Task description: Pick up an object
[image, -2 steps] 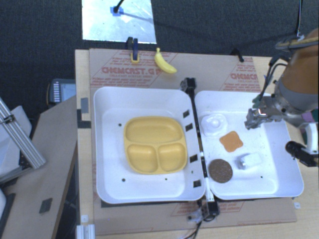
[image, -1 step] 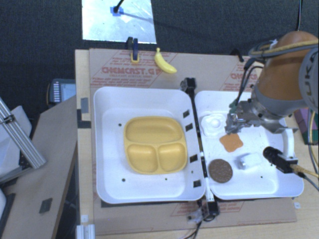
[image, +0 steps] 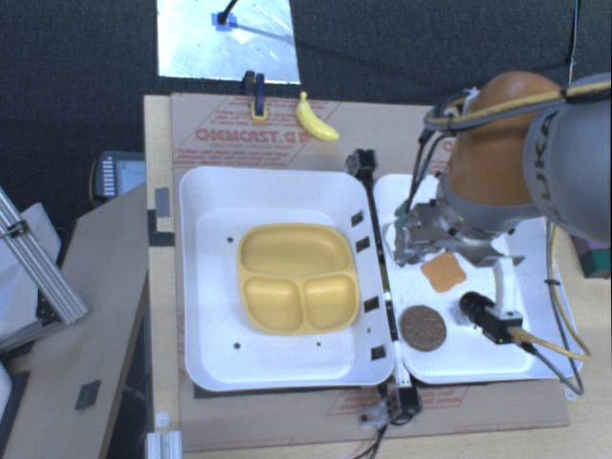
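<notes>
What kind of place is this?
Probably a robotics lab bench, not a kitchen: a grey robot arm with an orange band reaches over two shallow white bins, and a yellow plastic divided tray sits in the left one.

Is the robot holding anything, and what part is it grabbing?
Can't tell. The gripper hangs over the right bin; the orange square and brown disc lie on its floor nearby.

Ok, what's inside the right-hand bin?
In the right-hand bin lie a flat orange piece and a brown round disc, apart. The arm covers the bin's far part, so anything beneath it cannot be seen.
</notes>
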You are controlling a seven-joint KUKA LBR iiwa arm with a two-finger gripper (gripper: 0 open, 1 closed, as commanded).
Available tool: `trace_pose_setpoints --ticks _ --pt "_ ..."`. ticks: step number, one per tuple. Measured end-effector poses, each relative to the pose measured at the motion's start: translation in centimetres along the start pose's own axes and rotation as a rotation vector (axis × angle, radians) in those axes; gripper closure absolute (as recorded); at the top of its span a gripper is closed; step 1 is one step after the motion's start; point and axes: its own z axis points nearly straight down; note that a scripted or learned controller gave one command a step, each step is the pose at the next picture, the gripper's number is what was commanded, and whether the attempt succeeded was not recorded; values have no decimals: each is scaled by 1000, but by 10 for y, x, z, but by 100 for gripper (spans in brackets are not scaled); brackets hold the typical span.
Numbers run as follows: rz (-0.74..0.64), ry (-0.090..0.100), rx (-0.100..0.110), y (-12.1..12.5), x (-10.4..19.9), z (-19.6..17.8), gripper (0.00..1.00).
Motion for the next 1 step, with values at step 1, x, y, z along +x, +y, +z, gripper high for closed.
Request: trace_pose_setpoints --ticks 1 --pt "0 0 1 -5 52 12 100"
